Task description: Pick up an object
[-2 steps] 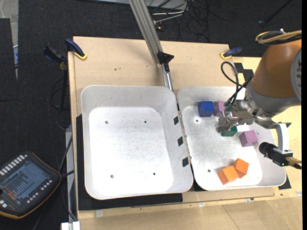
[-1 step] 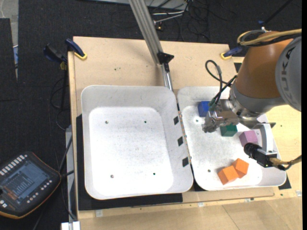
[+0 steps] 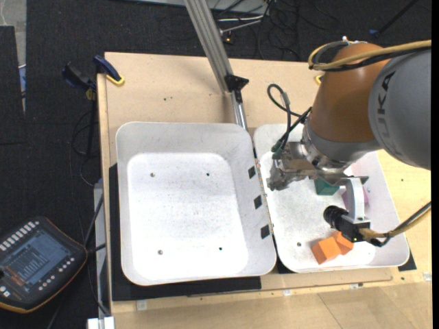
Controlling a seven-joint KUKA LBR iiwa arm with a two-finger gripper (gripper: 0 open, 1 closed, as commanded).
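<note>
An orange block (image 3: 329, 247) lies in the bin on the camera view's right (image 3: 296, 214), near its front edge and turned askew to the bin's sides. Farther back in that bin lies a green object (image 3: 324, 184), partly hidden under my wrist; its shape is unclear, perhaps another block.
</note>
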